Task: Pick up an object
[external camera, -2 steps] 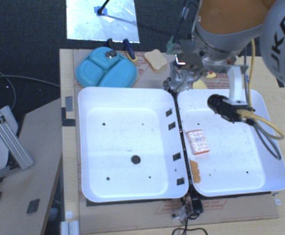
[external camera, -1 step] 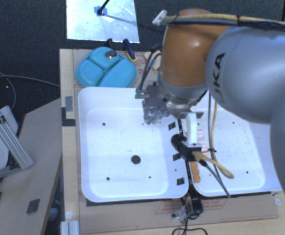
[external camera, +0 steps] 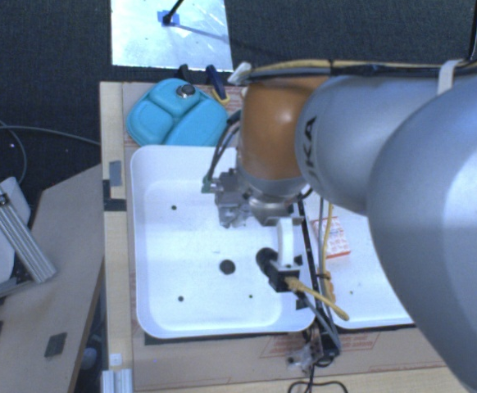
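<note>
The blue object, a rounded, soft-looking thing with a small silver cap on its top, is seen at the far end of the left bin. It touches or overlaps that bin's far rim, and whether it rests inside the bin or on the table just beyond it cannot be told. A dark blue piece is seen just beside it, toward the right.

The tool is held over the middle of the left bin, near its right wall and well apart from the blue object. It is viewed from above and is largely covered by the orange-banded wrist, so whether it is apart or together cannot be told. Nothing is seen clamped in it.

A small black disc is seen on the white floor of the left bin, near the tool. A red-and-white printed card is seen in the right bin, much of which is covered by the arm.
</note>
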